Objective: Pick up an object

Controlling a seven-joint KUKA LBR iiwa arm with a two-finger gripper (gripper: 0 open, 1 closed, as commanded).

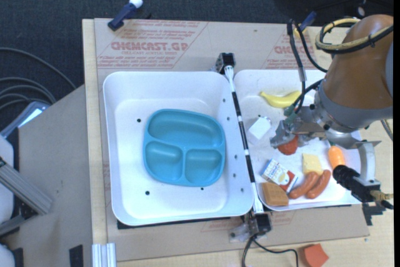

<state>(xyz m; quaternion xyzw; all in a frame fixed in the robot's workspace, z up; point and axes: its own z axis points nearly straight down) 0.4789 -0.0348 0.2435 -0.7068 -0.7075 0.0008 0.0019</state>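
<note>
While the jaws (289, 134) are lowered into the right bin (250, 81), whether they are parted or closed cannot be told. A red tomato-like piece (288, 147) is seen directly beneath them, partly covered. Close around are crowded a banana (279, 98), a white block (259, 128), a cheese wedge (312, 163), sausages (310, 184) and a carrot (336, 156). The left bin (119, 97) is occupied by a blue divided plate (184, 147), with bare floor around it.

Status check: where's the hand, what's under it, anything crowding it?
Hand low in right bin, over red piece; grasp unconfirmed. Banana, white block, cheese close around. Blue plate alone in left bin.
</note>
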